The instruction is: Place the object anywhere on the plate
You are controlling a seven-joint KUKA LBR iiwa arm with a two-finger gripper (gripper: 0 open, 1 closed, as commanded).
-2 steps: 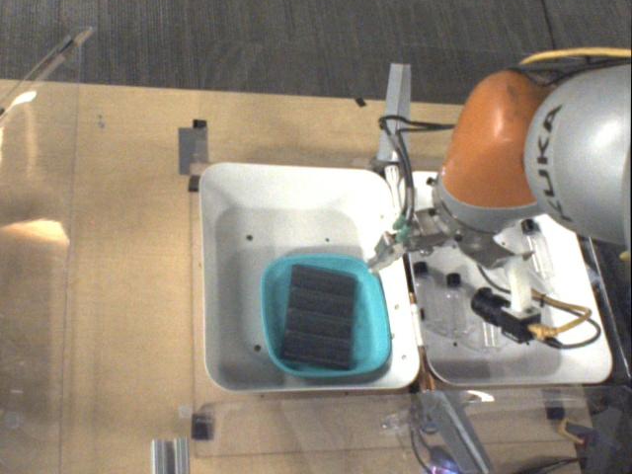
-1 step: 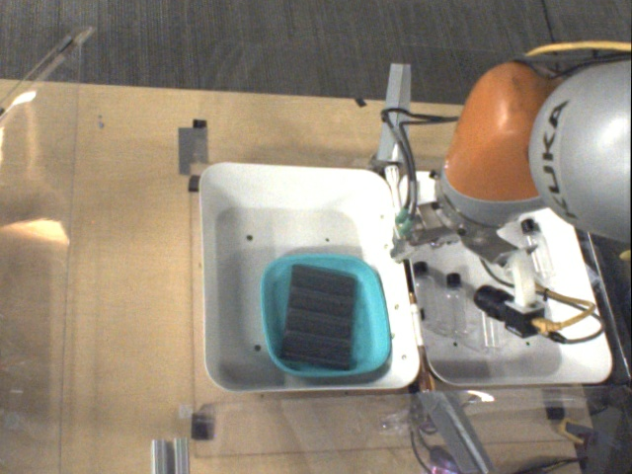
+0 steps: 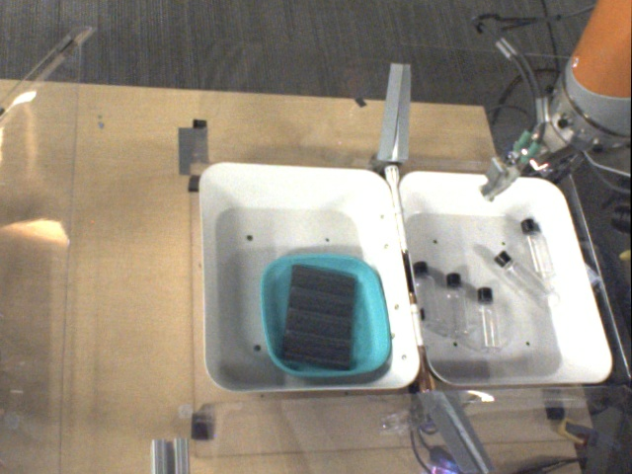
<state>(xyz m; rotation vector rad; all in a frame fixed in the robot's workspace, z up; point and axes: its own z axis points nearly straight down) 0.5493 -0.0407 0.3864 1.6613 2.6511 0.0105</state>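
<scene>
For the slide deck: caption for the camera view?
Gripper above right bin's clear vials; teal plate holds black ridged block.

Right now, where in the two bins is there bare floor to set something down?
Left bin: bare strip behind and left of the teal plate; the dark ribbed block covers most of the plate. Right bin: clear vials crowd the middle; only the front edge is bare.

My plate is teal, sitting in the left bin with a dark ribbed block on it. The vials (clear, black-capped) lie scattered in the right bin.
</scene>
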